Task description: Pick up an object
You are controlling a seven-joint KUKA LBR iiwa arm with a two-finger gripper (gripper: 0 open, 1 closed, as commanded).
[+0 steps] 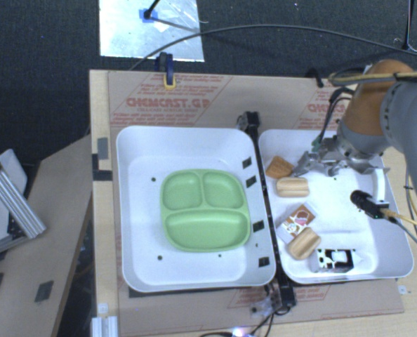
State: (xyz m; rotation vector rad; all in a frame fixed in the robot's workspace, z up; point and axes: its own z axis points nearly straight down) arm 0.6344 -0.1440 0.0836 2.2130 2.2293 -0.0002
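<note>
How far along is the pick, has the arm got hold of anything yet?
Nothing looks picked yet. The gripper sits low in the right bin, beside the bread roll and the orange wedge, with no item visibly between its fingers. The small card, second roll and black-and-white item lie untouched. Grasp and lift remain.

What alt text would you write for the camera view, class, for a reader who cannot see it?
A grey robot arm reaches from the right, its gripper low over the right bin, near two bread rolls, a small printed packet and a black-and-white item. The left bin holds a green divided plate.
</note>
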